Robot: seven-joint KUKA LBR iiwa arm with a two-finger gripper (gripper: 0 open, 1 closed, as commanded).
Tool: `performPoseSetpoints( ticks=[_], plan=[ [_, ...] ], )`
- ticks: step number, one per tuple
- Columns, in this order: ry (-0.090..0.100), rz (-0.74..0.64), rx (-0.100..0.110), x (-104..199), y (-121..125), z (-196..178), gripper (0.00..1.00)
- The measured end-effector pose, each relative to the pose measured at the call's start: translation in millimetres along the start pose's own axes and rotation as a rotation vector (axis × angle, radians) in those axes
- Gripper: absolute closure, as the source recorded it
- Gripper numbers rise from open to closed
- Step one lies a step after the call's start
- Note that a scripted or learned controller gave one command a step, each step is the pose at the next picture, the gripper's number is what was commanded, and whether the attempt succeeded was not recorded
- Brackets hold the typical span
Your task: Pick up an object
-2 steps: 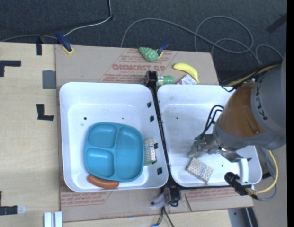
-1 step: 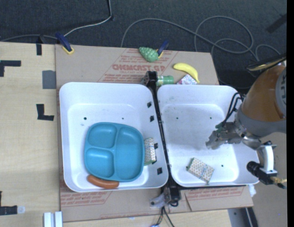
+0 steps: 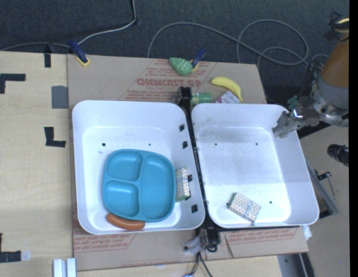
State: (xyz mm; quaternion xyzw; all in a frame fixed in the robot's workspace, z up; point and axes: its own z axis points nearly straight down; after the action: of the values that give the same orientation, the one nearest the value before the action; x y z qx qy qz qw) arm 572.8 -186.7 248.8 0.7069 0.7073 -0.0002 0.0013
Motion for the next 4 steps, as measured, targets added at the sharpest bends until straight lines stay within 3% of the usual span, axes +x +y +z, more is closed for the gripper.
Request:
performPoseSetpoints(
  ticks=[1,2,3,4],
  plan=[
    [0.002,-0.001,-0.002,31.4,17.8,161.6,1.0],
    [0.003,-0.003,0.001,152.6,32.1,63.9,1.0],
    [-0.001,0.003,0.001,50.3,54.3,35.0,1.0],
    [0.001,0.0,0.001,60.1,44.0,-4.6,1.0]
  ],
)
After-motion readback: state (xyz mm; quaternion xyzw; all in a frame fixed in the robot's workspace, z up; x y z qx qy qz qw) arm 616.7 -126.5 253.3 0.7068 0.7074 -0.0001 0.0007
